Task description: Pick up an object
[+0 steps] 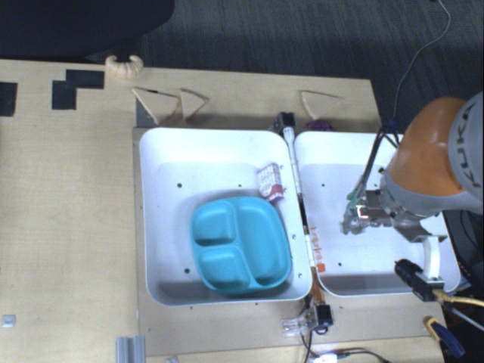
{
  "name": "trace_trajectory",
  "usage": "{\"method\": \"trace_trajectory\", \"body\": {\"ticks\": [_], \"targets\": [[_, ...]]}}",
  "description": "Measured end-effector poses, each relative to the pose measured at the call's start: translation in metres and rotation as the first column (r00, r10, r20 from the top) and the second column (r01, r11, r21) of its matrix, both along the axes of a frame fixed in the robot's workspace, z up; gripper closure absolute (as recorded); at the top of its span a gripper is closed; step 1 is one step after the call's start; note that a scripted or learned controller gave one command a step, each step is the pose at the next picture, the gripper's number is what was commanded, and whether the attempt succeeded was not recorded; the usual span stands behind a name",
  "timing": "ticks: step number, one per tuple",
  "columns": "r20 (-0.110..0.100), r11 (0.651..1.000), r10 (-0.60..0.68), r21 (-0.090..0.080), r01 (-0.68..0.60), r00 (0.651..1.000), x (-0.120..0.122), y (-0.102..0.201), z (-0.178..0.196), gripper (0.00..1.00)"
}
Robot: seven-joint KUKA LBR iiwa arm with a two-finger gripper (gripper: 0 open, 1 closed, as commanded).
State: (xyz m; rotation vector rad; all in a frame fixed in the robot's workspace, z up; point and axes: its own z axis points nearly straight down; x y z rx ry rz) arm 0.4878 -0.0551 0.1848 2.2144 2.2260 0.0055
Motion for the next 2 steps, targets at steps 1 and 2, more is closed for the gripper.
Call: {"method": "trace_trajectory", "body": {"ticks": [1, 2], "targets": [[-0.002, 1.0, -0.003, -0.002, 0.003, 1.0, -0.001, -0.042, -0.039, 1.0], [0.0, 1.0, -0.003, -0.004, 0.003, 1.0, -0.001, -0.138, -0.067, 1.0]]}}
